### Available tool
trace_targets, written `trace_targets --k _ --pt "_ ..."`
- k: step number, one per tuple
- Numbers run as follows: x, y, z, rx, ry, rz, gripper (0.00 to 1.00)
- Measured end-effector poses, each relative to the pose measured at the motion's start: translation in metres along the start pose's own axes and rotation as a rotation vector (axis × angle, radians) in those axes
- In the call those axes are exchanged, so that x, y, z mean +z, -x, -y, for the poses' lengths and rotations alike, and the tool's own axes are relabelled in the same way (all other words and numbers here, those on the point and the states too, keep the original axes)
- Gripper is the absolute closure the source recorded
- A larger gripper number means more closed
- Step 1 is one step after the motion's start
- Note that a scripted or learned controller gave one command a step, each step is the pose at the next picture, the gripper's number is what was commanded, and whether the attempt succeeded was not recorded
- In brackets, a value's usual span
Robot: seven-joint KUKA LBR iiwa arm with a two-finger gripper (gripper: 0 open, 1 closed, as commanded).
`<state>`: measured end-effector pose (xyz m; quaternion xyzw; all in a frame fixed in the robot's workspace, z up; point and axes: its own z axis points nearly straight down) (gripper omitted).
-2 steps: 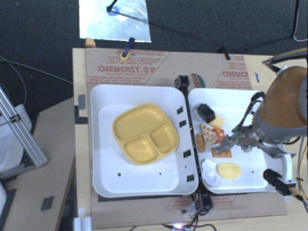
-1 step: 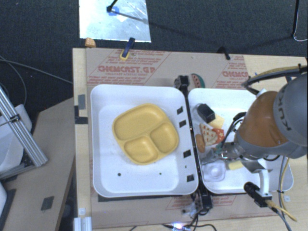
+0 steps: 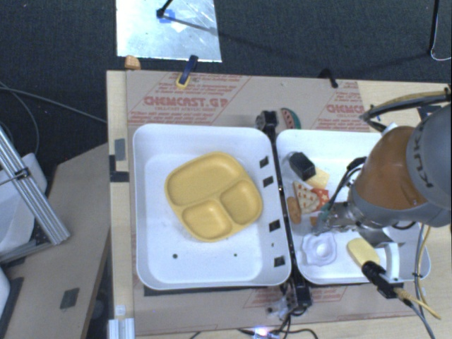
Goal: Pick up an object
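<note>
My gripper (image 3: 325, 222) hangs low over the middle of the right bin (image 3: 332, 138), beneath the grey and orange arm. Just left of it lies a pizza-slice toy (image 3: 305, 198), red and orange with pale dots. Behind that sit a small yellow piece (image 3: 319, 179) and a black block (image 3: 301, 165). A clear, whitish round item (image 3: 319, 248) rests in front of the gripper near the bin's front wall. To its right lies a yellow oblong thing (image 3: 362, 252). Nothing shows between the gripper and any object.
The left bin (image 3: 152, 189) holds a yellow divided plate (image 3: 213, 195). A green and red slice-shaped toy (image 3: 289, 118) lies behind the bins on the cardboard. A blue and yellow tool (image 3: 187, 71) lies farther back, near a shiny sheet (image 3: 169, 20).
</note>
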<state>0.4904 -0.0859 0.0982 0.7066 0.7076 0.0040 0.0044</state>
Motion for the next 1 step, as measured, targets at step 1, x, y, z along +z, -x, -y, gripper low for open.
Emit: trace_targets --k 1 --pt "-0.1595 -0.0696 -0.0017 -0.012 0.008 -0.004 1.0"
